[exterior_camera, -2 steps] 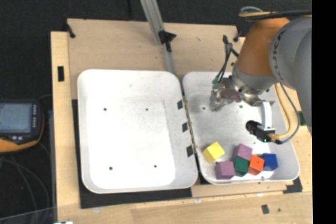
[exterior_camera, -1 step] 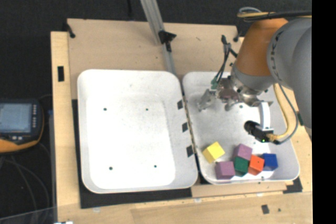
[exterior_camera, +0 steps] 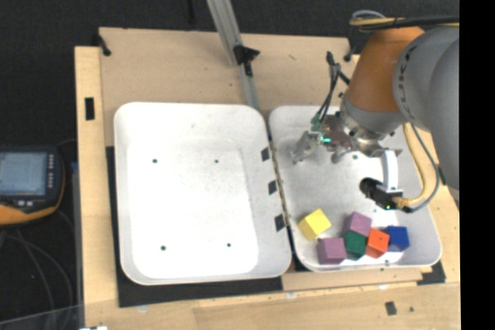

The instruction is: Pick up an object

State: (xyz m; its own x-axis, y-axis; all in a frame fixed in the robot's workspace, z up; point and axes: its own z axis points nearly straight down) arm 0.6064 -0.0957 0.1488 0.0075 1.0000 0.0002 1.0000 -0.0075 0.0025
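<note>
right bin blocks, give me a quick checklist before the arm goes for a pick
1. Blocks within the right bin: ok, all clustered at its near edge.
2. Gripper over a block: not ok, it sits above bare bin floor, far from the cluster.
3. Easy target: ok, yellow block stands apart from the others.
4. Crowding: not ok, green block is packed between purple and orange ones.
5. Finger opening: cannot tell.
</note>
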